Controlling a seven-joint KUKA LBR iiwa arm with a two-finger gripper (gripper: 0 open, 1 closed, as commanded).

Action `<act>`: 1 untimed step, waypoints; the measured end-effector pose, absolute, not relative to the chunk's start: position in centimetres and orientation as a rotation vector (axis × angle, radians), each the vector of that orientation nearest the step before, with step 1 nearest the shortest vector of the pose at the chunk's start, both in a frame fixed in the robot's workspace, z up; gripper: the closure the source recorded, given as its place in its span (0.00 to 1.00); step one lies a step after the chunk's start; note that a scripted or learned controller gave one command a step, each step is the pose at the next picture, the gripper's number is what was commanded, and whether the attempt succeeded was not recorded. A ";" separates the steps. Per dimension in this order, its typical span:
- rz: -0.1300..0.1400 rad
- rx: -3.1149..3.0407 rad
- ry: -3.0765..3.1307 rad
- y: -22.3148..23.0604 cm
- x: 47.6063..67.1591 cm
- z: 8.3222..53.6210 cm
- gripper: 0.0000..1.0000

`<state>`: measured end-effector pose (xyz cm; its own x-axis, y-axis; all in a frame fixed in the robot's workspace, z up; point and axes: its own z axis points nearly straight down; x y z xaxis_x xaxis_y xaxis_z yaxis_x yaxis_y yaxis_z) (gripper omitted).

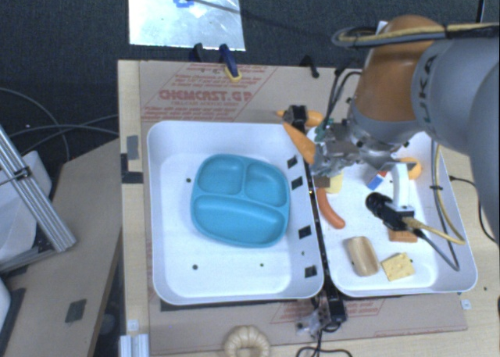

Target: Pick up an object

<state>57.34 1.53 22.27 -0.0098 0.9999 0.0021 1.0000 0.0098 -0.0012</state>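
Bench sheet (pixel 258 82) reads CHEMCAST GP — hand (pixel 328 166) over right bin (pixel 355 283), grip unclear.

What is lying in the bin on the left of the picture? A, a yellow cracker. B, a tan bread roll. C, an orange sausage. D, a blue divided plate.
D: the blue divided plate lies in the left-hand bin, while the cracker, bread roll and sausage lie in the right-hand bin.
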 end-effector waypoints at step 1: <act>-0.004 -2.222 -2.224 0.0 58.9 23.1 1.00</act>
